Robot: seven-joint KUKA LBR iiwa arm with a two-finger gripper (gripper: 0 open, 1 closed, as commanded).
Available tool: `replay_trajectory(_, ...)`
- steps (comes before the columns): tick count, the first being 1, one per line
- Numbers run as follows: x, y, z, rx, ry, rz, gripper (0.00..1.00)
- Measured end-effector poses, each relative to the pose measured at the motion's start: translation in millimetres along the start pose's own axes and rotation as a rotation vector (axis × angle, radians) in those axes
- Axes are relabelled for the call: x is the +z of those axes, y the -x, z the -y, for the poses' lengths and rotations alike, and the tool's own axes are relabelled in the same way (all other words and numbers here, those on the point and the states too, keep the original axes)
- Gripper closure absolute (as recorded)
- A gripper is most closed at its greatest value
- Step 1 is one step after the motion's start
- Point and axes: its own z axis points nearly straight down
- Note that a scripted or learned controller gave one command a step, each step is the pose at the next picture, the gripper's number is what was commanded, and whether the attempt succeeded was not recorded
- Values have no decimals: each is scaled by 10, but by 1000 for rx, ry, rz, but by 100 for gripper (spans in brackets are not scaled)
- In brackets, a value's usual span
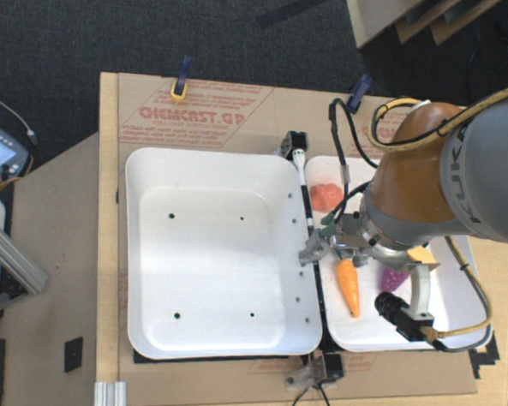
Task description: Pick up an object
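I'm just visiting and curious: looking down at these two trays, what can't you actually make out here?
- Gripper: the arm's bulk hides its fingers in the camera view.
- Purple object: mostly under the wrist, kind unclear.
- Right bin: its far half lies under the arm.
- Carrot: its top end sits under the gripper.

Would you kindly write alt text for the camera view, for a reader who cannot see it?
A grey arm reaches from the right over the right bin, which holds a carrot, a pink object and a purple object. The left bin sits beside it.
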Motion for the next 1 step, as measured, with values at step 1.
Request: replay_trajectory(1, -453, -301, -597, 4, 20, 5, 0)
